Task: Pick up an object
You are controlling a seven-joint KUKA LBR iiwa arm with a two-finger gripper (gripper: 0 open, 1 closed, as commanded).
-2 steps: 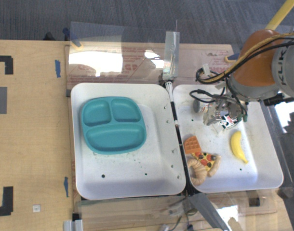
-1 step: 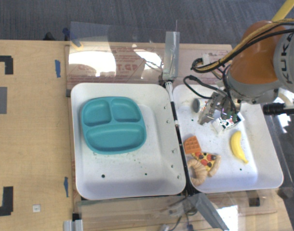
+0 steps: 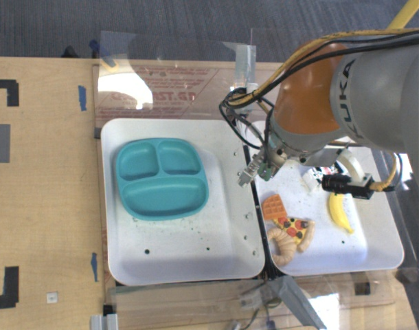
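My gripper point(image 3: 253, 170) hangs over the divider between the two bins, at the upper left of the right bin point(image 3: 374, 253). Just below it lies an orange waffle piece point(image 3: 273, 206). A toy pizza slice point(image 3: 298, 227) and a beige pastry-like toy point(image 3: 284, 245) lie further toward the front. To the right is a yellow banana point(image 3: 341, 213). A small white object point(image 3: 311, 178) sits beside the arm. Nothing is seen held in the gripper.
A teal divided plate point(image 3: 161, 177) rests in the left bin point(image 3: 175, 253), toward its back left. The arm's grey and orange body point(image 3: 333, 95) covers the back of the right bin. A ridge point(image 3: 259, 232) separates the bins.
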